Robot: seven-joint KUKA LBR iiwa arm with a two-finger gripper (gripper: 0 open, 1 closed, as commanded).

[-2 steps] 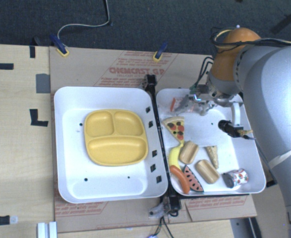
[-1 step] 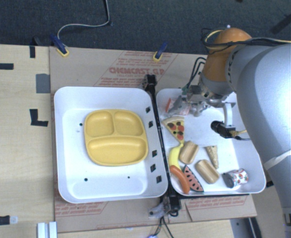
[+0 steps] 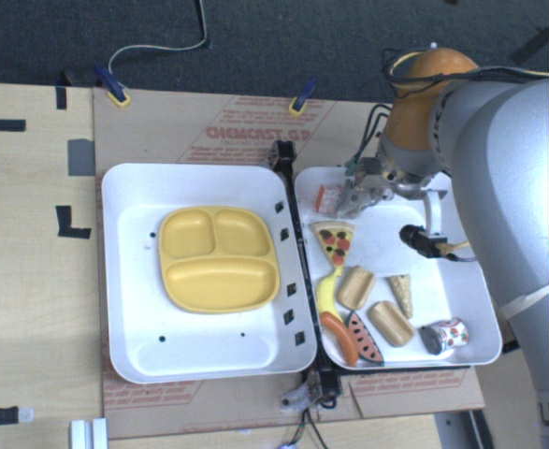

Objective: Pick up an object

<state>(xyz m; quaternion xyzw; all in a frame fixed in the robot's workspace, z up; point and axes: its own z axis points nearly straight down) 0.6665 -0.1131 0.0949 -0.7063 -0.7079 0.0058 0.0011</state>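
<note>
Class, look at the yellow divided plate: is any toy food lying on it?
No. The yellow divided plate sits bare in the left bin, while the pizza slice and other toy foods lie in the right bin.

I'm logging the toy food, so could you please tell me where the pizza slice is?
The triangular toy pizza slice lies in the right white bin, near its left wall, just below the gripper and above the yellow banana.
</note>
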